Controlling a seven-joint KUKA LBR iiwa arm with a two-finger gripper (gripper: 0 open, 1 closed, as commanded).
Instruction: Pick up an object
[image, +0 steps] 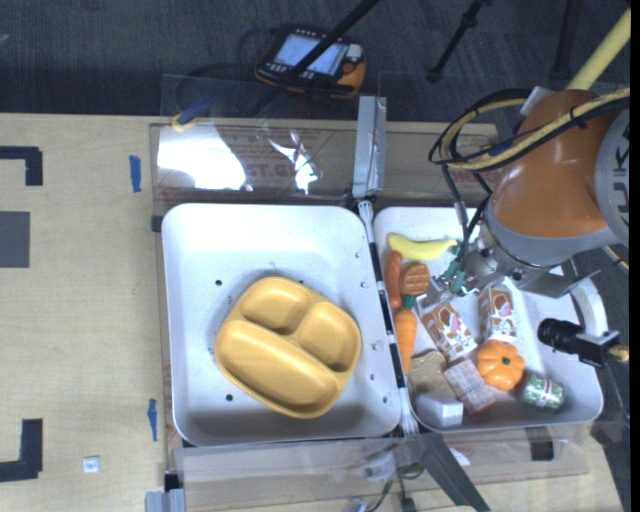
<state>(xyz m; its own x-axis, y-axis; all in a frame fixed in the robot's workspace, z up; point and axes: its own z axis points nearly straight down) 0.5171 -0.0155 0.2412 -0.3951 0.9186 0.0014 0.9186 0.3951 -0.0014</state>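
A large yellow moulded plastic tray (288, 343) is lying in the left shallow white bin (190, 300). I am hanging my pincer (462, 268) over the right white bin (585, 400), beside a yellow plastic banana (420, 244) and above a small orange toy pumpkin (499, 365); its state I cannot tell.

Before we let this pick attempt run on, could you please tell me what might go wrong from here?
1. The right white bin is crowded: the small orange pumpkin, the printed snack packets and the orange carrot lie touching, so a grasp may drag a neighbour along.
2. The gripper hangs by the yellow banana near the divider between the bins; it could bump that wall.
3. The flat packets may well slip.
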